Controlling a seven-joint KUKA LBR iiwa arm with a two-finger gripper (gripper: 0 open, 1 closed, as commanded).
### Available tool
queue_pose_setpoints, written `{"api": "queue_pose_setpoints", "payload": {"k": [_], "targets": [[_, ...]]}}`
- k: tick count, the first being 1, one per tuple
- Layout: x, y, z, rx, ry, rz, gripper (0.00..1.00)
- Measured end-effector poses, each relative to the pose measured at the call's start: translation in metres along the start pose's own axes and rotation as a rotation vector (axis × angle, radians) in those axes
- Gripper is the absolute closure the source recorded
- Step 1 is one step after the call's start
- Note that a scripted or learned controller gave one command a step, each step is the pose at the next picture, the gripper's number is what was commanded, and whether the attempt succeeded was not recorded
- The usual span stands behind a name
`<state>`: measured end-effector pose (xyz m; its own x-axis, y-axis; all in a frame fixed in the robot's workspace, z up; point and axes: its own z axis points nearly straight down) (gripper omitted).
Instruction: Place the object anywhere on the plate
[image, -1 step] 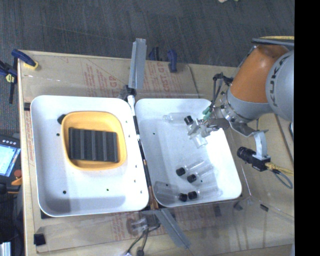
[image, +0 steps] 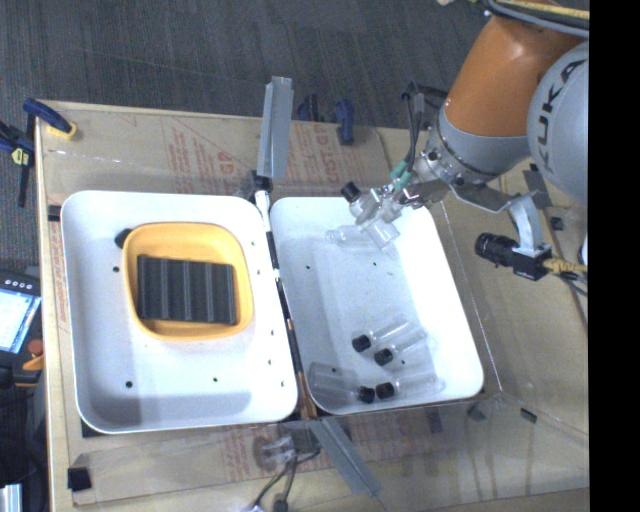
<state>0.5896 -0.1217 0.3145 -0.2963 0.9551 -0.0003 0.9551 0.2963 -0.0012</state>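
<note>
Object: clear vials with black caps (image: 385, 360) are lying clustered at the near end of the right bin (image: 455, 300), long axes slanting.
Plate: yellow plate (image: 188, 285) is sitting in the left bin (image: 90, 350).
Relation: vials are lying well apart from the gripper (image: 375, 215), toward the camera.
Gripper: hovering at the bin's far end; finger spread cannot be told.
Arm: reaching in, wrist tilting down-left.
</note>
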Motion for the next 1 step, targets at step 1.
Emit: {"api": "queue_pose_setpoints", "payload": {"k": [1], "targets": [[0.0581,0.0601,0.0575,0.004,0.001,-0.057,1.00]]}}
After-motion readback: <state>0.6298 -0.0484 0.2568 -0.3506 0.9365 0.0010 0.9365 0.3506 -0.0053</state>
